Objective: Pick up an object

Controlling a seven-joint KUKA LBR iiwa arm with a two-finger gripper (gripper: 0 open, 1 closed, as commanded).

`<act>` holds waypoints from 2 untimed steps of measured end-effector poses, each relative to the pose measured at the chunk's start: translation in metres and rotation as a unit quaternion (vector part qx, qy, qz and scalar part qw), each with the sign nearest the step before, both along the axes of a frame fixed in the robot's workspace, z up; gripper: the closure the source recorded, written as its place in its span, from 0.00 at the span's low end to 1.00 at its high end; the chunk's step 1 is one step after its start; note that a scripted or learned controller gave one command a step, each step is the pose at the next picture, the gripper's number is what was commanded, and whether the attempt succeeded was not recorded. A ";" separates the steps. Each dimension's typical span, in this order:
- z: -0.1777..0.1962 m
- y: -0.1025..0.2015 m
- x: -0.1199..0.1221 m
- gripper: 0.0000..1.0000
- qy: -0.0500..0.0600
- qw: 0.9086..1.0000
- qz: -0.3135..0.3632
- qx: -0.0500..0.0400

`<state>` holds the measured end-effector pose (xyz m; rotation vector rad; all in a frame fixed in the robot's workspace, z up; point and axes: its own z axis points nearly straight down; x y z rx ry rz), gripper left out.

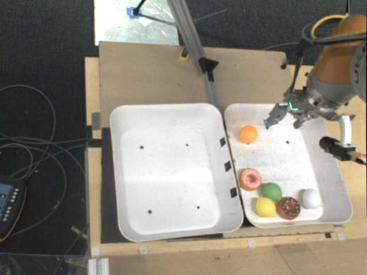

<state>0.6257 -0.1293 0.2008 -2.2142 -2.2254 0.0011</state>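
The gripper (285, 116) hung over the back of the right bin (330, 171), its two fingers spread apart with nothing between them; the arm (338, 67) behind it was cut off by the right edge of the view, so its upper reach could not be followed.

Nearest the front wall of that bin sat a tight cluster: a yellow lemon-like ball (265, 206), a chocolate donut (288, 208) and a white ball (311, 199), with a green ball (272, 191) and a pink-frosted donut (250, 179) just behind them. These pieces touched or nearly touched, leaving little room between them.

Farther back, an orange ball (248, 134) lay alone on bare floor, just left of the gripper and below it, with open space all round.

The left bin (166, 171) offered a broad bare floor. Beyond the bins, a grey pole (189, 27) slanted across the bench (149, 67).
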 end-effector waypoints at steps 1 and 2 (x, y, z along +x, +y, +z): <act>0.002 0.000 0.001 0.00 -0.002 1.000 0.000 0.000; -0.060 0.004 0.000 0.00 0.001 1.000 -0.001 0.000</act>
